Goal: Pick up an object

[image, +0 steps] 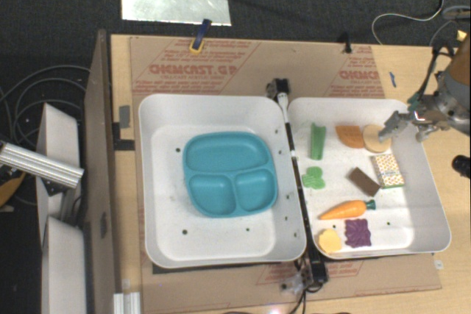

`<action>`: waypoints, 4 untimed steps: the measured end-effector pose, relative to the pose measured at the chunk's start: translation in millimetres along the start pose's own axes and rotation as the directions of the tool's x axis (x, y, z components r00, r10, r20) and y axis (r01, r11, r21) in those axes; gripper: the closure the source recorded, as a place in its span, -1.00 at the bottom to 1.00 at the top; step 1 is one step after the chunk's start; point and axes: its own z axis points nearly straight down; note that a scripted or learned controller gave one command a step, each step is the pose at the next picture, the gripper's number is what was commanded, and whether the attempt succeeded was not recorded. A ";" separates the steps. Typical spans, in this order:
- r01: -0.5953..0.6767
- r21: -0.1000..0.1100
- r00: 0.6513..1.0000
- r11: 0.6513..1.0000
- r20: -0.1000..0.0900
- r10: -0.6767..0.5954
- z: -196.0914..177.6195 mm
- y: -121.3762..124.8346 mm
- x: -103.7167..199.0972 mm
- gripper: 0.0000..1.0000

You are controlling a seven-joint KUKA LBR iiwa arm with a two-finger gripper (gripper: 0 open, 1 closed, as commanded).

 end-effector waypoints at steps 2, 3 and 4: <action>0.002 -0.013 1.000 1.000 0.001 -0.002 108.6 82.8 100.7 -1.00; 0.002 -0.016 1.000 1.000 0.006 -0.002 114.0 81.8 101.5 -1.00; 0.004 -0.026 1.000 1.000 0.010 -0.004 100.5 84.2 100.5 1.00</action>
